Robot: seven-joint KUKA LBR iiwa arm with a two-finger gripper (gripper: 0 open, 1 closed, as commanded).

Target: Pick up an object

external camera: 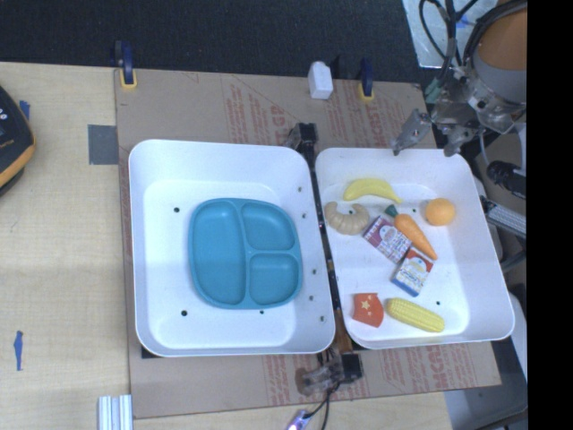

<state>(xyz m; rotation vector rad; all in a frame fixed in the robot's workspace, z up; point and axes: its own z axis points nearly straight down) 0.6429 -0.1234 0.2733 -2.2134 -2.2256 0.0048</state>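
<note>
Yellow banana point(372, 189) lies well apart from open gripper point(428, 138).

My one fixed camera looks down at a slant on the left bin point(143, 240), far enough back to take in the right bin point(483, 240) beside it.

Robotics lab, cardboard sheet point(224, 106) clamped to a table point(54, 240), two white bins point(143, 240) fixed side by side, toy food point(372, 188), loose cables point(443, 16)
</note>
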